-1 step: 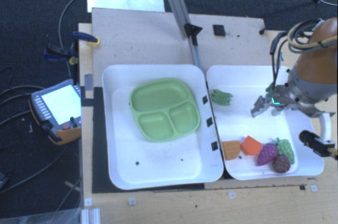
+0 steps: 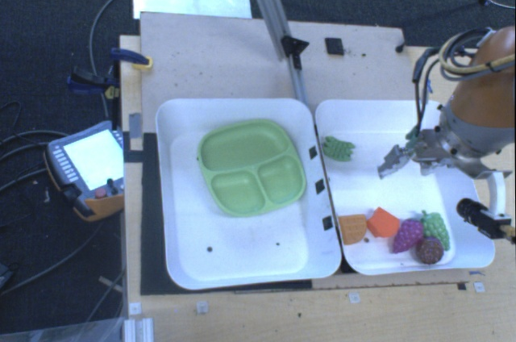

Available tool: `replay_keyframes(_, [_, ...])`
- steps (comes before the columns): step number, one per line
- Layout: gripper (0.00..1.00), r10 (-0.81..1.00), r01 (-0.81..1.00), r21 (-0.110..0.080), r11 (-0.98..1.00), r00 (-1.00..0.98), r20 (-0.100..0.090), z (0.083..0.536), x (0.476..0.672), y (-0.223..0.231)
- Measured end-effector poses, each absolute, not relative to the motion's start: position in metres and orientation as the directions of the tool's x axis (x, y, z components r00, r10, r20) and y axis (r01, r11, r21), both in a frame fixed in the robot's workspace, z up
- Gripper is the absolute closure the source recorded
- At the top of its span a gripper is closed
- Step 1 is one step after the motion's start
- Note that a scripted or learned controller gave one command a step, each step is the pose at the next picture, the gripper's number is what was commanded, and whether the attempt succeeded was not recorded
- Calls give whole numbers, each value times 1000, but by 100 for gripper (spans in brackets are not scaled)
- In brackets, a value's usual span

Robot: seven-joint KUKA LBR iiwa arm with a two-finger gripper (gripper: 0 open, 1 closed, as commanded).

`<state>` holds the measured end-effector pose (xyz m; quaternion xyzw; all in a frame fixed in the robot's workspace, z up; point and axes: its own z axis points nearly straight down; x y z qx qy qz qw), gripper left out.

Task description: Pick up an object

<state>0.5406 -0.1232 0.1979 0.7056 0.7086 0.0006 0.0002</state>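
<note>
Bins sit side by side on the bench, and the right bin (image 2: 367, 118) serves as the landmark. Over its middle, toward its right wall, hangs the gripper (image 2: 393, 164), reaching in from the arm (image 2: 484, 90) with its orange band; whether the fingers are apart or together cannot be told, and nothing shows between them. Near the right bin's upper-left corner lies a small green leafy toy (image 2: 339, 148), well apart from the gripper. Along the bin's lower edge lie a tan piece (image 2: 352, 228), an orange block (image 2: 384, 223) just beside it, purple grapes (image 2: 407, 235), green grapes (image 2: 436, 227) and a dark red round fruit (image 2: 429, 251), all bunched close together. Left of the right bin, the left bin (image 2: 181, 171) holds a green divided plate (image 2: 251, 166).
</note>
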Motion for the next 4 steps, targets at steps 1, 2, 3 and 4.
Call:
replay_keyframes(1, [0,1000,1000,-2,4,-4,0,148,550,-118])
replay_keyframes(2, [0,1000,1000,-2,1,-1,1,105,547,-122])
replay_keyframes(3, [0,1000,1000,4,1,-1,0,87,549,-122])
replay_keyframes(4, [100,1000,1000,12,1,-1,-2,100,552,-122])
